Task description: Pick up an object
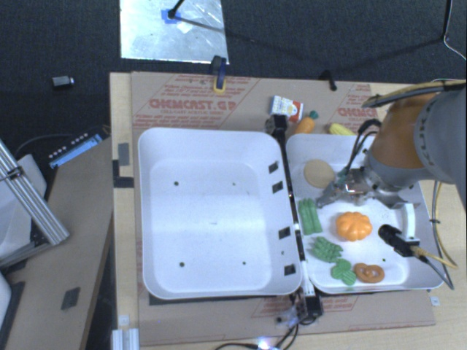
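Likely light, stiff and slick, the orange pumpkin (354,225) just below the claw (349,189), whose opening I cannot tell, wants gripping across its ribbed sides.

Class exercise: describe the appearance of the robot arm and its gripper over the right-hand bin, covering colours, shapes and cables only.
The arm is a thick, rounded grey tube with a broad orange band above the wrist. Thin dark cables loop from the band toward the wrist, and more trail past its right side. The gripper is a small metallic, silvery-grey assembly, blurred here, so finer markings cannot be read.
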You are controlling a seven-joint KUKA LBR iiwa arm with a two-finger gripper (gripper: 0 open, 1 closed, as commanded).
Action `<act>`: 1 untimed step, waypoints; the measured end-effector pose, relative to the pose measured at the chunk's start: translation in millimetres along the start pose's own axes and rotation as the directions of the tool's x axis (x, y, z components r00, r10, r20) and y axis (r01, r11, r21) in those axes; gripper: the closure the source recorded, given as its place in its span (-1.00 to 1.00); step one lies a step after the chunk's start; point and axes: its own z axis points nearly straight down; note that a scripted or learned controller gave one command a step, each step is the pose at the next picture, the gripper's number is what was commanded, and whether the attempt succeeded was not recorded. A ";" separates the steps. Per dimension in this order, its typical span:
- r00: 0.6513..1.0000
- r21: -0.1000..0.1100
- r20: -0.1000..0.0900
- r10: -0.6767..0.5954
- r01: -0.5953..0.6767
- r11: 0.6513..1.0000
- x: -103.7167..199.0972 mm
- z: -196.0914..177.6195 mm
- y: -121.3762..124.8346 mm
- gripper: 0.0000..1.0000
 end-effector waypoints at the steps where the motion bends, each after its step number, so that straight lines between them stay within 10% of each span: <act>1: 1.000 -0.009 0.005 0.003 -0.003 1.000 6.4 -6.1 39.3 -1.00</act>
